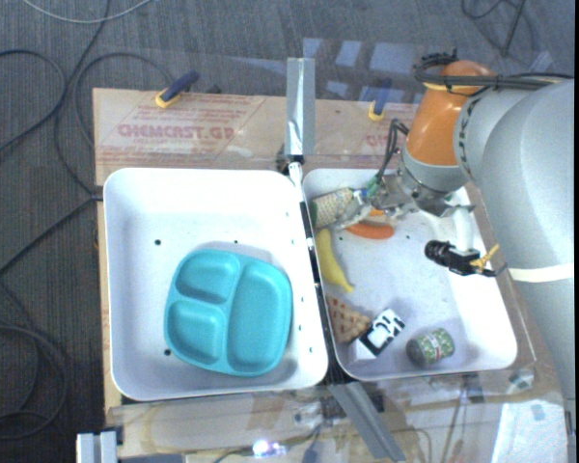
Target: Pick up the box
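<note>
Camera view
Box: small black-and-white printed cardboard box (381,332) lying near the front edge of the right white bin (492,350), between a brown waffle-like piece (344,319) and a green-grey can (430,346).
Gripper: two-finger gripper (378,196) low at the bin's back-left, beside a yellow banana (332,261); grip state cannot be told.
Progress: box not lifted; reaching, grasping and raising remain.
</note>
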Motion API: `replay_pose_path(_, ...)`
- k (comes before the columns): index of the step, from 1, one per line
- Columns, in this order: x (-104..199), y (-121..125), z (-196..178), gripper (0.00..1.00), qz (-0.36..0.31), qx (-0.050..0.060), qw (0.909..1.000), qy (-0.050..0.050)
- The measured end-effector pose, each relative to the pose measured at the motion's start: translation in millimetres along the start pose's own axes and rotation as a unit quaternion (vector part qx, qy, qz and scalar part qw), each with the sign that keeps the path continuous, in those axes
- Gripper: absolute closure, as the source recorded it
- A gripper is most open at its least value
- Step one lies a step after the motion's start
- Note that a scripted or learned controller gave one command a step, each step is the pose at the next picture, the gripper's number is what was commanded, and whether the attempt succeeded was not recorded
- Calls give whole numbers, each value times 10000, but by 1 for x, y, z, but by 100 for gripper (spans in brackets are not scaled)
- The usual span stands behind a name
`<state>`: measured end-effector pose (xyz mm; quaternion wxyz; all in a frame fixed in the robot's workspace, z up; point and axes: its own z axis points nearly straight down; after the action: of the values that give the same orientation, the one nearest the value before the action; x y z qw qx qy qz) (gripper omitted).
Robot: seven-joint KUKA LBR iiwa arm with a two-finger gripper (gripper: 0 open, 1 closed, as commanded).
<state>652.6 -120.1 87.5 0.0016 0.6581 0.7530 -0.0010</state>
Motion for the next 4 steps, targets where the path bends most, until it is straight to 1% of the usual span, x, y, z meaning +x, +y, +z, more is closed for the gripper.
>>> replay_pose_path(1,0,0,0,0,0,0,10000,-1)
replay_pose_path(2,-44,-80,-1,0,-1246,-43,9922,-17)
replay_pose_path(3,-8,-22,-26,0,-719,8,9974,18)
replay_pose_path(4,-7,4,-86,0,-553,10,9985,12)
